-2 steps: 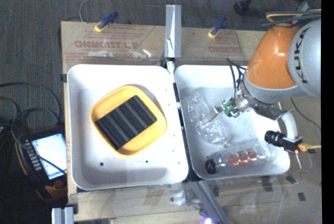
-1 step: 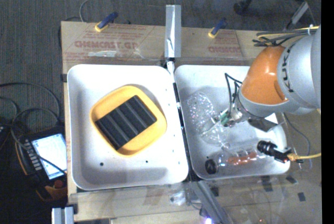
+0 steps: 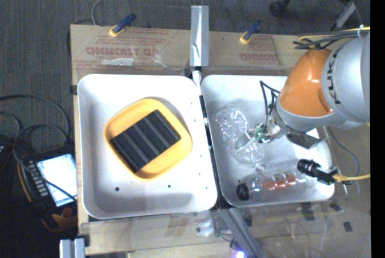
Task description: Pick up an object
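Note:
In the left bin (image 3: 96, 94) lies a yellow pad with a black ribbed top (image 3: 148, 138), tilted. The right bin (image 3: 240, 85) holds a crumpled clear plastic piece (image 3: 233, 122) near its middle. A clear tube with a black cap and reddish contents (image 3: 272, 183) lies along the bin's front wall. My gripper (image 3: 263, 132) hangs low over the right bin, just right of the clear plastic piece and under the orange band of the arm (image 3: 304, 94). Its tip is small and partly hidden by the wrist.
A metal strip (image 3: 199, 34) stands upright behind the seam between the bins. Two blue-and-yellow clamps (image 3: 122, 24) hold the cardboard backing. A tablet (image 3: 55, 175) and cables lie on the floor to the left.

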### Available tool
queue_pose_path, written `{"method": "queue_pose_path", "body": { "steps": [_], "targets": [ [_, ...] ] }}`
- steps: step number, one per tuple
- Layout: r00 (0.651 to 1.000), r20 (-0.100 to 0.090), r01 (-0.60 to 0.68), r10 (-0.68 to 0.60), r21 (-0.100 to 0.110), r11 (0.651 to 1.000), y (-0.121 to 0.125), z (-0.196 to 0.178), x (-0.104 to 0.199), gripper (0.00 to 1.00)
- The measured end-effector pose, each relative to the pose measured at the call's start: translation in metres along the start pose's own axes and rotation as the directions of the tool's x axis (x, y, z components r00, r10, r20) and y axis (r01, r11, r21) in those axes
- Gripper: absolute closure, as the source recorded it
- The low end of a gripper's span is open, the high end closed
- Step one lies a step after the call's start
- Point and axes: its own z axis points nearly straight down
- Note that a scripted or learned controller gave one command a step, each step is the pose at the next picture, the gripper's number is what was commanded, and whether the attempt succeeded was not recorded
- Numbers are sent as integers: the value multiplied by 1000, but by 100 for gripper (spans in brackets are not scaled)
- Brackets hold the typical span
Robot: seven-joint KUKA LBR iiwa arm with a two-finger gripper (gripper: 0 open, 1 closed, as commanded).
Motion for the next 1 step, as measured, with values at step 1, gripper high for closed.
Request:
{"method": "queue_pose_path", "body": {
  "steps": [1],
  "targets": [
    [992, -4, 123, -123, 19, 992, 62, -78, 9, 100]
  ]
}}
